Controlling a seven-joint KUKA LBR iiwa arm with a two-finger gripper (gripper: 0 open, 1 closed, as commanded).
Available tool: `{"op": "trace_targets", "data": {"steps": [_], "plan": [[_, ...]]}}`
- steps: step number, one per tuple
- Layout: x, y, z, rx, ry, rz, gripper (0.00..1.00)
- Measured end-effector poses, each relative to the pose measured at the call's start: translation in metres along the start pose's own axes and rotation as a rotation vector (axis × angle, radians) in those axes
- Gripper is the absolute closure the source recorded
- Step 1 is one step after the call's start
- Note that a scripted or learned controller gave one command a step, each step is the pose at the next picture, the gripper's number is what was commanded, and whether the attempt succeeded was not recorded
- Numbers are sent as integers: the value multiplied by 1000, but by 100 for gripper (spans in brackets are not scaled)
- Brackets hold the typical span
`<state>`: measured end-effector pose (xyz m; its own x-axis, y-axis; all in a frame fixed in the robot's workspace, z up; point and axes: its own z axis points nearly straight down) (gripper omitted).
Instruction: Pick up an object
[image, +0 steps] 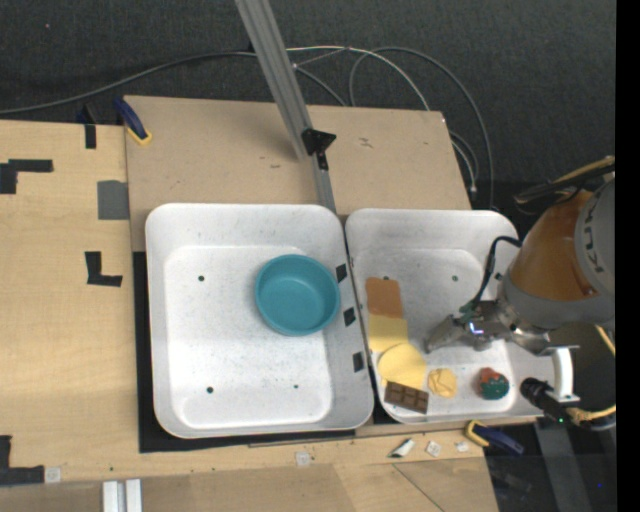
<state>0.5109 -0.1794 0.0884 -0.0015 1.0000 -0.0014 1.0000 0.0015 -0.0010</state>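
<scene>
KUKA arm (560, 265) reaches in from the right over the right bin (420, 225), orange band up top, wrist bent down w/ gripper (450, 335) low over the bin floor; can't tell how the claw is set. Just beside its tip: yellow slice (395, 355) and brown slab (384, 297). Nearer the front wall: chocolate bar (407, 398), small yellow lump (442, 381), red-green toy (491, 383). Left bin (180, 230) holds a blue bowl (296, 294), well apart from the arm.
</scene>
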Motion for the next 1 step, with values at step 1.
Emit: {"op": "trace_targets", "data": {"steps": [1], "plan": [[1,0,-11,1,2,-1,100]]}}
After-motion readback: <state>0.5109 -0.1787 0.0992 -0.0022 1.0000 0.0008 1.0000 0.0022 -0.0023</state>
